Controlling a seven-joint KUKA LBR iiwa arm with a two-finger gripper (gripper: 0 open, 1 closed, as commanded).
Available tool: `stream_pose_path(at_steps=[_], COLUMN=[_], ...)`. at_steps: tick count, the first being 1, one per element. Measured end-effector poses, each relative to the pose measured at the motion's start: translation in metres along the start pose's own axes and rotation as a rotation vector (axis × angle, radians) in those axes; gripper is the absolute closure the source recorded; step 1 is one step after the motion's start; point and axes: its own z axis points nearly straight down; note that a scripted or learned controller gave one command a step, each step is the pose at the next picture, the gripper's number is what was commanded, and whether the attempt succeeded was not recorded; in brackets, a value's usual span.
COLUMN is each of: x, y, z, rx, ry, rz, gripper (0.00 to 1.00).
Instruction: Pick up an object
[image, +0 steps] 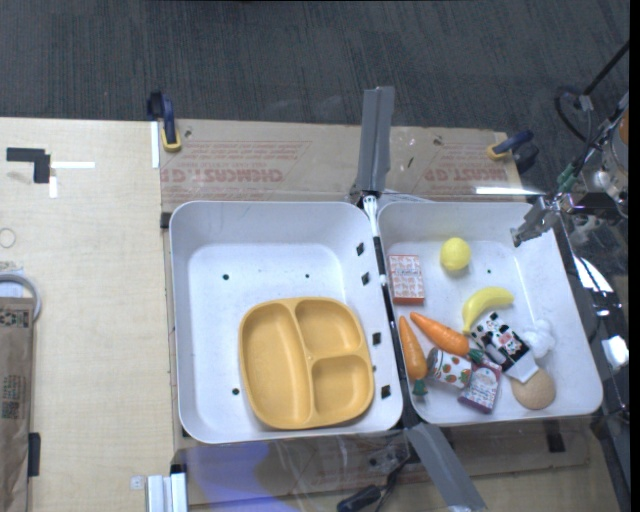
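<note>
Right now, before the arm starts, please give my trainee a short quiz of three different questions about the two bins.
1. True or false: the yellow divided plate lies in the left bin.
2. How many carrots are in the right bin?
3. Which lies nearer the lemon: (a) the banana, (b) the round cookie?

Key: 1 true; 2 two; 3 a.

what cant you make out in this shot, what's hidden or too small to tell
- Tool, camera view: small at the right bin's far right corner, with cables behind it; open or shut is unclear.
- Small printed cartons in the white right bin: labels too small to read.
- Orange toy carrots: they overlap, and one end slips under a carton.
- Brown paper bag: cut off by the left edge.
</note>
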Motion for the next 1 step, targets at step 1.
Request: stream_pose_path(at_steps=[1], x=[0.0276], y=[-0.0042], z=[0.1817], rx=[-0.001], ry=[0.001], rz=[0.131], gripper=[0.00])
